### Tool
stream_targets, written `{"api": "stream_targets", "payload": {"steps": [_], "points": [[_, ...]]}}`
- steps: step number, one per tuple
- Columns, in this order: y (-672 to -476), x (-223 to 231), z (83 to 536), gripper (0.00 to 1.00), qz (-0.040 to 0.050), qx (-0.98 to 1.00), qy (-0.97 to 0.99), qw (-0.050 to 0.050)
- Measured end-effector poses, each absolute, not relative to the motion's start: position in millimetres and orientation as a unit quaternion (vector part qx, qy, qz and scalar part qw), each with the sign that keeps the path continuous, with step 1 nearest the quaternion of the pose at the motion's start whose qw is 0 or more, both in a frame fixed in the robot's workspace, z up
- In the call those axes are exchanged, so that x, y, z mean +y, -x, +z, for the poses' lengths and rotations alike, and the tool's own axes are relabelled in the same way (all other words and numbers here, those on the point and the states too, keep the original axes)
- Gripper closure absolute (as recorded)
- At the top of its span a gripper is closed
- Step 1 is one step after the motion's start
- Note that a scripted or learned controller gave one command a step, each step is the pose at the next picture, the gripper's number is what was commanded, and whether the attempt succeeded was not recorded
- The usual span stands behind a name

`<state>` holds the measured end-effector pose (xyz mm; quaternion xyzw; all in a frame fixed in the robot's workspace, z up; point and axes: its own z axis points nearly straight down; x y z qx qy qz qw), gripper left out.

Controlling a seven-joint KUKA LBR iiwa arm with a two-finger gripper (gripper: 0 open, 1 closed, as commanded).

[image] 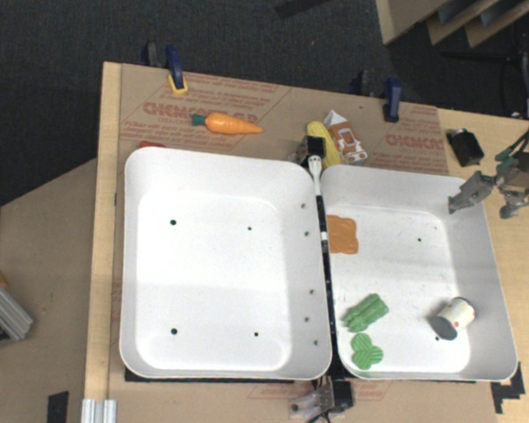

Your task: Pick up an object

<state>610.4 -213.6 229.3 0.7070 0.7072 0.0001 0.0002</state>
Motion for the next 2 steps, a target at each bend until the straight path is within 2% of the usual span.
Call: {"api": "stream_targets", "payload": {"steps": [1, 2], "points": [[-631.5, -115.3, 306.7, 0.0, 0.0044, 0.711, -0.703, 0.004], [-614.3, -73.2, 251.6, 0.0, -0.0014, 0.709, -0.705, -0.003]]}}
